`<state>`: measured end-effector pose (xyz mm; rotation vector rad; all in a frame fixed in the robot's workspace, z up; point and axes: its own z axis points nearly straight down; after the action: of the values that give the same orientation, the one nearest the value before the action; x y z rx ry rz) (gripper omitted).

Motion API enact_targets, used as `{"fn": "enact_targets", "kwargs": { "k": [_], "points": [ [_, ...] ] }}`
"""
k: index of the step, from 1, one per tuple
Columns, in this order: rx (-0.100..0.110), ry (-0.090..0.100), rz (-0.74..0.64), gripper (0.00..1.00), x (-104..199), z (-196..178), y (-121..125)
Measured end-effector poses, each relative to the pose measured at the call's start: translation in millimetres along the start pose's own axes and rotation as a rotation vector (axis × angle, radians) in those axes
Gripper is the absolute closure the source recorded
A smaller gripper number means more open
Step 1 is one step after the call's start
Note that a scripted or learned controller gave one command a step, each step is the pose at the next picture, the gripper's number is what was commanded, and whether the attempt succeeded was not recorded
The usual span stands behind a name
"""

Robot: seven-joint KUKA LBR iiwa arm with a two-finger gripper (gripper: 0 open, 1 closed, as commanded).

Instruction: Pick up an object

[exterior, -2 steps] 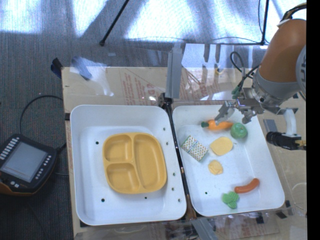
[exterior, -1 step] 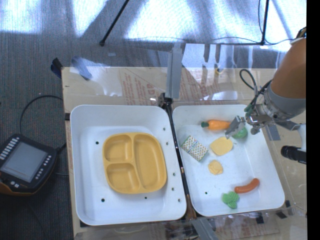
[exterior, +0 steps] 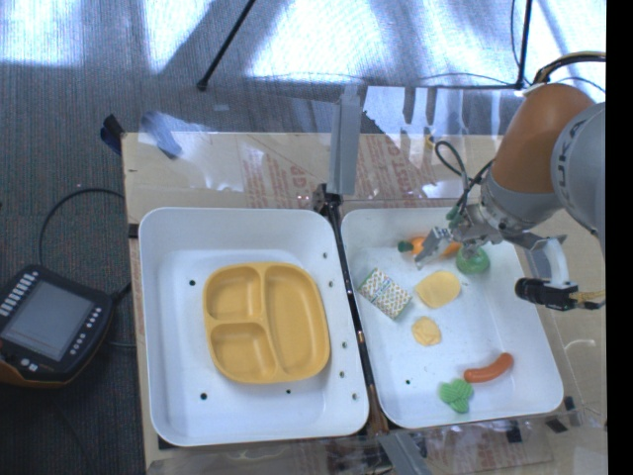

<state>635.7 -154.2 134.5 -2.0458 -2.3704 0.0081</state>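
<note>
Beside the gripper [exterior: 442,242], carrot [exterior: 427,244] (orange) lies roughly left-right.

Carrot [exterior: 435,244] half behind claw [exterior: 432,249]

Both bins [exterior: 158,265] look like smooth white plastic with a slight sheen. The yellow tray [exterior: 265,321] is plastic too, matt to semi-gloss, evenly moulded. Bench [exterior: 227,171] top reads as bare board under a clear glossy film that catches the light. The arm [exterior: 554,151] has a smooth orange shell, satin finish, and a grey casing beside it. The sausage [exterior: 490,367] is glossy, the broccoli [exterior: 456,395] bumpy and dull. The packet [exterior: 384,293] shows a printed, patterned wrapper. Floor [exterior: 59,97] is rough grey carpet.
</note>
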Motion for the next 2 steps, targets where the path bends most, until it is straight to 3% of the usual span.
{"fn": "enact_targets", "kwargs": {
  "k": [1,2],
  "points": [
    [-0.002,-0.001,0.023,0.00,15,51,9],
    [-0.008,-0.002,0.023,1.00,14,38,11]
  ]
}}
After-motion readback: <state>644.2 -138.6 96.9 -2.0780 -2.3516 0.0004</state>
